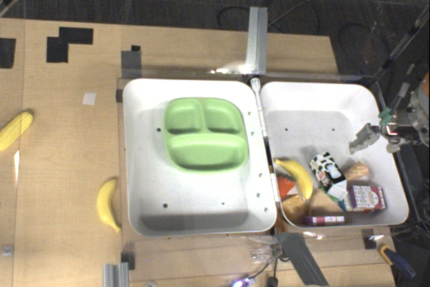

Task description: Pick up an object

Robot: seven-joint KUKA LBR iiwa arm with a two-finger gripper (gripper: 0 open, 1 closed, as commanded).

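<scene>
**Gripper position over the right bin**

You see the grey two-finger gripper (366,138) above the right white bin (316,111), carrying nothing. Below-left, the yellow banana (297,175) lies among packaged items; the green divided plate (204,132) occupies the left white bin (144,165).

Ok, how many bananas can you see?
2. One banana lies in the right bin, at its left side among the clutter. The other banana lies on the bench, just left of the left bin. The pile may hide more.
</scene>
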